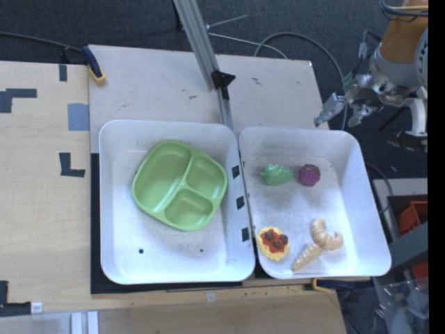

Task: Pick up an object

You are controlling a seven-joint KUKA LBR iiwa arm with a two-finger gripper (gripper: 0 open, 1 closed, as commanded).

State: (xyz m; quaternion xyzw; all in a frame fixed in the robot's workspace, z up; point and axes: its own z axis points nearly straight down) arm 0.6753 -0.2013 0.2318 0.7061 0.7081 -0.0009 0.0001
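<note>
Nothing picked yet: the gripper (338, 110) hangs just outside the far right corner of the right bin (361, 186), holding nothing, its fingers spread apart. Inside that bin, four candidates wait: a green piece (276, 175) and a purple piece (309, 175) toward the far side, a round tart (273, 243) and a croissant-like pastry (320, 243) toward the near side. All sit apart from each other with bare floor around them, though the tart lies close to the bin's left wall. The whole reach, descent and grasp remain.
</note>
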